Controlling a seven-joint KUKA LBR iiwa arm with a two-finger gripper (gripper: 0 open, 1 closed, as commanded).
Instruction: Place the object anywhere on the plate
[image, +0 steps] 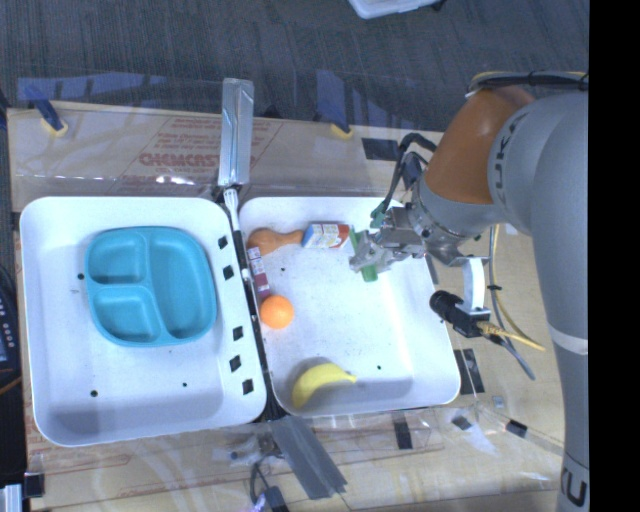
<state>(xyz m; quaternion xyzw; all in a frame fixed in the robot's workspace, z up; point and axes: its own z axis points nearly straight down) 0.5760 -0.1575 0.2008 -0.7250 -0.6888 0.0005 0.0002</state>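
Observation:
A blue divided plate (150, 283) lies in the left white bin (60, 400). The right bin (420, 375) holds an orange ball (277, 312), a yellow banana (320, 381) near its front wall, and a brown bottle (300, 238) with a white and red label lying on its side by the back wall. My gripper (368, 256) hangs over the back right part of the right bin, just right of the bottle's labelled end. A small green bit (372, 270) shows at its tip; whether that is a held thing or part of the gripper is unclear.
A thin dark red stick (259, 275) lies along the right bin's left wall, beside the divider between the bins. The grey arm with its orange band (480, 150) covers the bench at the right. A metal bracket (236, 130) stands behind the divider.

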